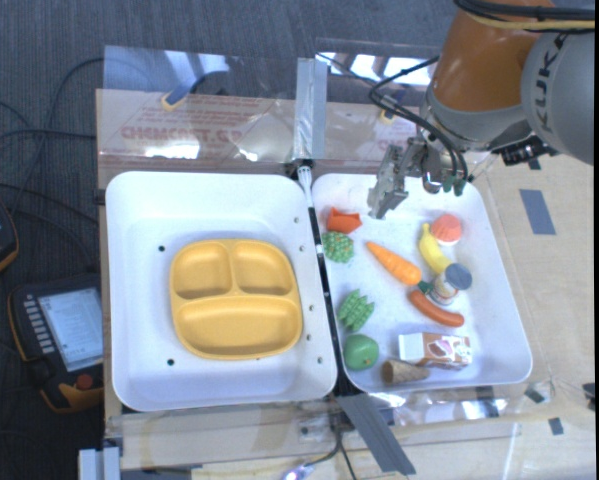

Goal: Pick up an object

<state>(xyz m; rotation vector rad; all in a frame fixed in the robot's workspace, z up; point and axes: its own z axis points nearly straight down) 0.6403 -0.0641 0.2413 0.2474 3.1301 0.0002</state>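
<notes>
My gripper [387, 200] hangs over the far part of the right bin [507, 298], its fingers [382, 204] slightly apart with nothing between them. Just below and left of it lies a small orange-red piece [343, 221]. Further toys fill the bin: a green broccoli-like piece [338, 248], a carrot [393, 262], a banana [430, 249], a red-orange fruit [445, 229], a small bottle with a blue cap [451, 281], a red sausage [437, 310], a green spiky piece [356, 310], a green apple [360, 351], a white carton [435, 349] and a brown cone [406, 370].
The left bin [139, 208] holds a yellow divided plate [236, 298]. A ridge [317, 268] separates the two bins. Clear plastic sheeting and tape [309, 108] lie behind the bins. Handheld devices and cables [49, 328] sit on the floor at the left.
</notes>
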